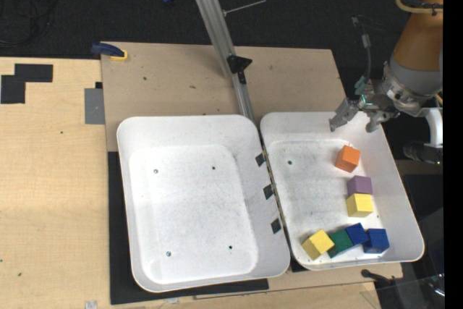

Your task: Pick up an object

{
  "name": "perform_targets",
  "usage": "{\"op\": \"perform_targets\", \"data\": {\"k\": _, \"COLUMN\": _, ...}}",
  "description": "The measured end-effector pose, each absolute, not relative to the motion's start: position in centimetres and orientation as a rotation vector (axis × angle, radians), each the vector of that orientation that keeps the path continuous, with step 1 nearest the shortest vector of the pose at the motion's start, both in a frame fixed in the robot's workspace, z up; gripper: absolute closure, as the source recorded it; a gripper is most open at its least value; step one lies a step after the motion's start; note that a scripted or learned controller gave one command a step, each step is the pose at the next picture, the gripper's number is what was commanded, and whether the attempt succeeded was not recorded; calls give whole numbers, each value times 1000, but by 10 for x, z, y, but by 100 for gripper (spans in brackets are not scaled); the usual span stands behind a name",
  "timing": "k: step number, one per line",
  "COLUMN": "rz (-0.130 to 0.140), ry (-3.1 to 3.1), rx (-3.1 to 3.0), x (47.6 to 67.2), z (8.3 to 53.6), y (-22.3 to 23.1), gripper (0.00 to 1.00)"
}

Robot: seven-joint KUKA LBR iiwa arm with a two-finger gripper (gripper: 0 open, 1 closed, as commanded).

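My gripper point(356, 122) hangs over the back right corner of the right bin point(304, 177), its two fingers spread open with nothing between them. An orange cube point(348, 158) lies just below and in front of it, apart from the fingers. Further forward along the right side sit a purple cube point(359, 185) and a yellow cube point(359, 205). At the bin's front stand another yellow cube point(317, 244), a green block point(338, 241) and two blue cubes point(356, 234) point(376, 239).
The left bin point(145, 148) lies beside the right one, with black clips point(268, 190) along the shared edge. A slanted metal rail point(217, 25) rises behind the bins. The bench's wooden board point(289, 76) stretches behind.
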State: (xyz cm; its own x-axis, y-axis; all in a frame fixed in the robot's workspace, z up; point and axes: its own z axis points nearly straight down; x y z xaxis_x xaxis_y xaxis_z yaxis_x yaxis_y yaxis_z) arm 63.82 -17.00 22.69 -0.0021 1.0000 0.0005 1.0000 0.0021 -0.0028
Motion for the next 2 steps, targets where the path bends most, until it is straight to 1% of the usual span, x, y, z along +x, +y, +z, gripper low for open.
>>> {"op": "perform_targets", "data": {"k": 1, "rz": 3, "ry": -2225, "rx": -2215, "x": 638, "z": 227, "y": -170, "gripper": 0}}
{"op": "perform_targets", "data": {"k": 2, "rz": 9, "ry": -2216, "rx": -2217, "x": 634, "z": 165, "y": -176, "gripper": 0}}
